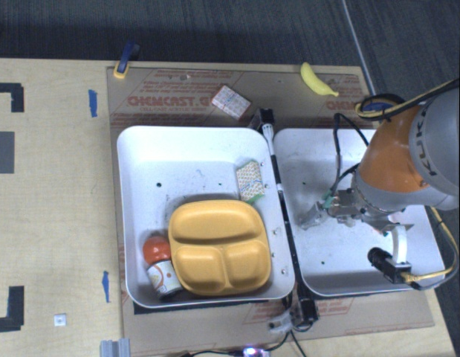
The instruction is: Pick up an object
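The right white bin (341,287) lies around the gripper (317,215), and the left white bin (126,199) sits just beside it on the gripper's far side from the arm. Both rest on a brown cardboard sheet (170,99) with red print. Beyond the gripper, toward the top of the view, a yellow banana (318,80) lies on the cardboard past the bin rim. A small patterned square card (230,102) lies further left of it. A blue clamp (125,59) grips the cardboard's far corner, well apart from the gripper. Farther still, blue tape strips (93,103) and black tape marks (10,97) sit on the pale bench (51,199).
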Robot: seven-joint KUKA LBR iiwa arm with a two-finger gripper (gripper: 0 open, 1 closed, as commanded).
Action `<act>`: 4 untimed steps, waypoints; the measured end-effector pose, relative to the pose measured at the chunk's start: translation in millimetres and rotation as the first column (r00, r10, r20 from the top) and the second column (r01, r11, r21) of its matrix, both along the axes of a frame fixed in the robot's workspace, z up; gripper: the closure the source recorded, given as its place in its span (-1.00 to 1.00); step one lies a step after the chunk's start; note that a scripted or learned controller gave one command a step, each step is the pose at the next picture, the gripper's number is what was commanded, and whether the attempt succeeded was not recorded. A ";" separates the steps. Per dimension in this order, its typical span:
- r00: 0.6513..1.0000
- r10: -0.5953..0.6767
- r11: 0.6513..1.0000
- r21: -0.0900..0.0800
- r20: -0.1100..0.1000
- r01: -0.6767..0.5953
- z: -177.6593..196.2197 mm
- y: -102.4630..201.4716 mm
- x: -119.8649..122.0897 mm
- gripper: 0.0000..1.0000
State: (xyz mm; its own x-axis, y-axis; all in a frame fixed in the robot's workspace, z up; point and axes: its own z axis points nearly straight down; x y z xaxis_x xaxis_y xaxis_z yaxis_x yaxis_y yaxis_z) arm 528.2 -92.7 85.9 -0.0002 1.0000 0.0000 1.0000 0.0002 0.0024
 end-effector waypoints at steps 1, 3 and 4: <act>1.000 0.000 1.000 0.000 -0.001 0.000 -0.3 -1.9 12.8 -1.00; 1.000 0.000 1.000 0.000 -0.001 0.000 -0.3 0.5 12.2 -1.00; 1.000 0.000 1.000 0.000 0.001 0.000 0.0 1.0 -8.1 -1.00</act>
State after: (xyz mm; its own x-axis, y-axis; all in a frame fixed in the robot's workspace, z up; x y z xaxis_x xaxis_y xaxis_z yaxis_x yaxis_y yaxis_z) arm 520.1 -91.7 85.9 -0.0002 1.0000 -0.0002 1.0000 0.0002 0.0035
